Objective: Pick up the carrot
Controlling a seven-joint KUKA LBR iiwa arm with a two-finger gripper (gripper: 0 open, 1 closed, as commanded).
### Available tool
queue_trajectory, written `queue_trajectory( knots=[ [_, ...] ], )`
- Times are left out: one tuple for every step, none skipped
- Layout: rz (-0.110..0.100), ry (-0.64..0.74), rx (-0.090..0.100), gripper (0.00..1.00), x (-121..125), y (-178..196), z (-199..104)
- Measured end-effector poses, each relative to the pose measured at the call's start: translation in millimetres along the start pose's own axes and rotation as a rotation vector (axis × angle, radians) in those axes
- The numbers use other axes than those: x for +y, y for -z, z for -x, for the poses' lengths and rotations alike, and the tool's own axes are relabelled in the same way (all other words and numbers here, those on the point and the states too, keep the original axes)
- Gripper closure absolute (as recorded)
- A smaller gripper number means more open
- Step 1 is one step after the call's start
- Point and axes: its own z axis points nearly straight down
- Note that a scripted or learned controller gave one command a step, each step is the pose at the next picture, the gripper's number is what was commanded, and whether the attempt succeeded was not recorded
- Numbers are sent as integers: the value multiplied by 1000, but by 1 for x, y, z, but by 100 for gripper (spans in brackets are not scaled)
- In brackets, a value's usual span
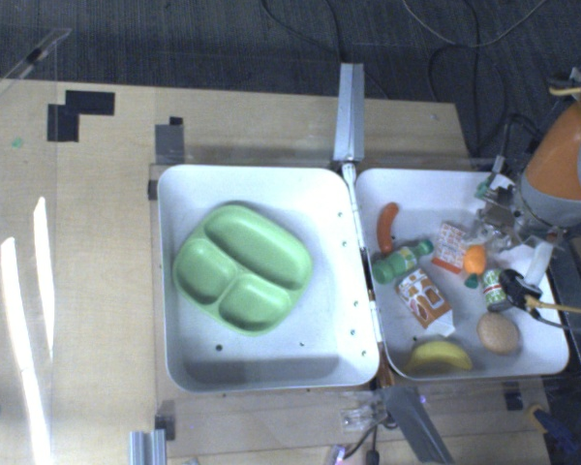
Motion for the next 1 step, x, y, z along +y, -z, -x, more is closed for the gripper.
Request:
queue_trajectory(
  knots=[
    [-32,-132,-12,100,11,121,-45]
  ],
)
